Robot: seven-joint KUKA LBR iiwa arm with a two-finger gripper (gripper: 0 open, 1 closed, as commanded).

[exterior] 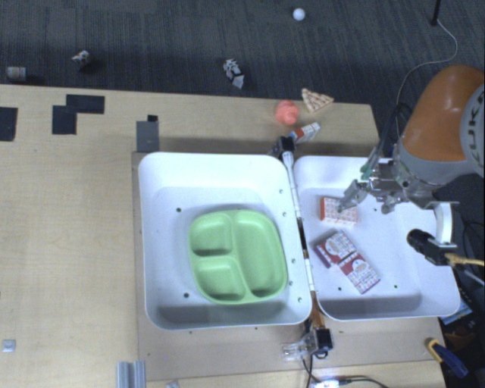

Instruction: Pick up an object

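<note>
Over the right bin (394, 299) the grey arm (443, 125) with its orange band reaches in from the right, and its gripper (371, 198) hangs above the bin's upper part with its 2 fingers spread apart, nothing between them. One finger (352, 198) points down-left toward a small red and white carton (338, 211) that lies flat on the bin floor just beside its tip; whether they touch cannot be told. Lower in the same bin lie 2 more flat packets side by side and touching: a dark red one (333, 248) and a red and white one (359, 273), both turned at a slant. The left bin (163, 227) holds a green tray with 3 compartments (236, 255), sitting near the middle of the floor. Behind the bins, on the bench (68, 250), rest a pink ball (286, 113), a wedge-shaped piece like a pizza slice (317, 99) and a small tube (306, 132), all well apart from the gripper. On the dark floor beyond lie a small white ball (298, 14) and a few scattered bits
</note>
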